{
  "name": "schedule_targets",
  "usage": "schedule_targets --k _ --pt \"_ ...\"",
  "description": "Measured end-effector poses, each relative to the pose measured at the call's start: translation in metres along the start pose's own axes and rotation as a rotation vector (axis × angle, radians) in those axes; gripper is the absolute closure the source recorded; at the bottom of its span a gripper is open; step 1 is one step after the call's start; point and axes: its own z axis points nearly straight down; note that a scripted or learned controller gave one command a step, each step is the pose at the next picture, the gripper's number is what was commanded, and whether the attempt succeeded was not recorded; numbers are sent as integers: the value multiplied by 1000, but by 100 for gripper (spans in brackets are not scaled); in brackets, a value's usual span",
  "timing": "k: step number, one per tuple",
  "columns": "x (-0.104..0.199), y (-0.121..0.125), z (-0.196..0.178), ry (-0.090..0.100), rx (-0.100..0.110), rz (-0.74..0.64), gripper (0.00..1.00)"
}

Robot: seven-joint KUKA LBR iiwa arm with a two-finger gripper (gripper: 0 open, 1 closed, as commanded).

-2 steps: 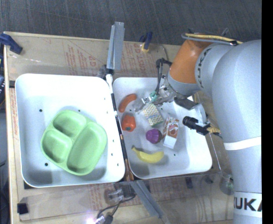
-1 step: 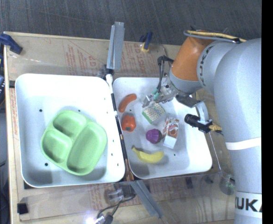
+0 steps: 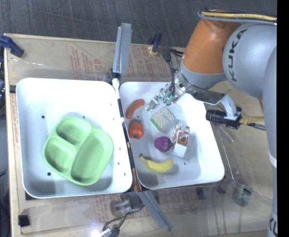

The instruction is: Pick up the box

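Gripper [image 3: 163, 98] in right bin [image 3: 211, 154], just above-left of green patterned box [image 3: 162, 118]; finger state unreadable. Centre over box, straddle short sides, stay clear of carton [image 3: 181, 139] and sausage [image 3: 134, 107]

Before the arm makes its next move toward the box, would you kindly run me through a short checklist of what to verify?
1. Target in view: the small green-patterned box lies in the right bin, uncovered. Ok.
2. Pincer position: the pincer hovers at the box's upper edge, not centred over it. Not ok.
3. Grasp: nothing shows between the pincer's tips, so the box is not yet held. Not ok.
4. Neighbours: the carton lies close at the box's lower right; the tomato and sausage sit to its left with a gap. Crowding risk on the carton side. Cannot tell.
5. Left bin: the green divided plate is well away from the path. Ok.
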Motion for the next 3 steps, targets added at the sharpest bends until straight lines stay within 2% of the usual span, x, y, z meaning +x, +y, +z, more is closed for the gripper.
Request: schedule_targets --k 1,2,3 --pt "-1 0 -10 -1 1 -1 100" --pt "-25 -51 107 4 4 26 100" --pt "-26 -51 107 3 3 26 0"
